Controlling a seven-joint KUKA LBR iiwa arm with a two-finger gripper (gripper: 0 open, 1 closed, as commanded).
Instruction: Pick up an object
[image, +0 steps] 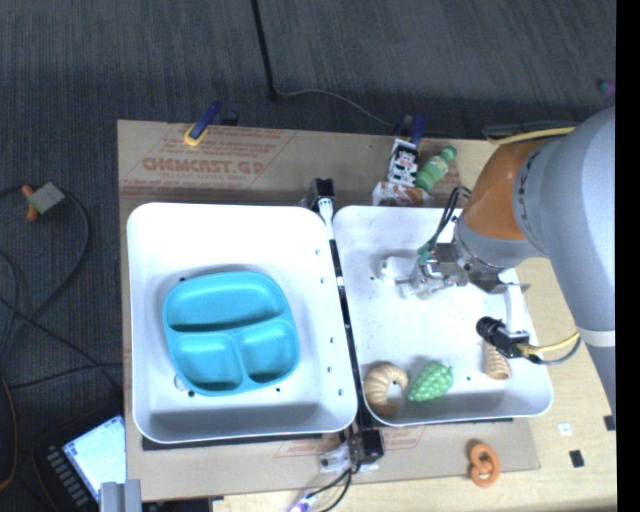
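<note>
While tool (405, 280) hovers mid-bin — toys (432, 381) edge-bound

A single fixed camera looks down at a slant from above the surface (200, 165), far enough off to take in both white bins whole, with dark floor (100, 60) showing from nine through twelve o'clock. The left bin (150, 225) sits toward nine o'clock, the right bin (380, 225) toward three. The arm (570, 200) enters from three o'clock, looming large and close to the lens.
</note>
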